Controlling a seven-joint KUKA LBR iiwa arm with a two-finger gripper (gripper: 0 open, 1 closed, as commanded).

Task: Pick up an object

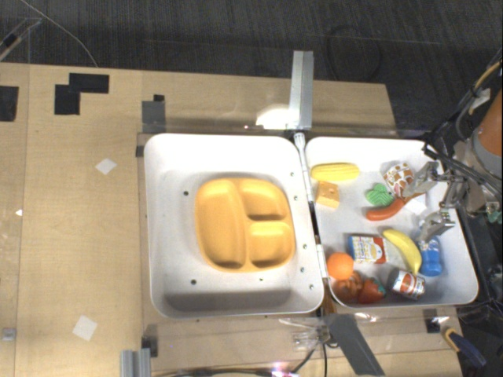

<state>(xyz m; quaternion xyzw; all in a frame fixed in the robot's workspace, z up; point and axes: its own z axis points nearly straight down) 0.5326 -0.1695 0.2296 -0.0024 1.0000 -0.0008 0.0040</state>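
**Two bins, one loaded, gripper spread above the right one**

Pale wooden bench (pixel 71 234) fills my view, with dark carpet (pixel 196 14) beyond its far edge. Two white bins sit side by side on it.

Nearest me in the right bin (pixel 470 285) I count one red-labelled can (pixel 408 283) lying on its side, one dark reddish lump (pixel 361 289) I cannot identify, and one orange (pixel 340 265) touching it. Just behind those are one small carton (pixel 366 248), one banana (pixel 402 248) slanting across the middle, and one blue object (pixel 431 259) beside the banana's lower end. Farther back lie one red sausage-shaped piece (pixel 385 210), one green piece (pixel 377 194), and one red-and-white patterned packet (pixel 398 177). Along the left side I see one yellow block (pixel 328 196) and, farthest back, one ear of corn (pixel 335 172). That makes eleven objects, all candidates for picking, all resting in the bin.

The left bin (pixel 169 210) holds a single yellow divided tray (pixel 244 222) with three compartments, each bare.

My gripper (pixel 437 196) comes in from the right, over the right bin's far-right portion. Its two fingers (pixel 425 177) stand well apart, with nothing between them; the near one is just above the blue object and the banana's tip.

Behind the bins a grey metal post (pixel 302 89) stands at their junction, and black patches (pixel 80 90) mark the bench at far left.
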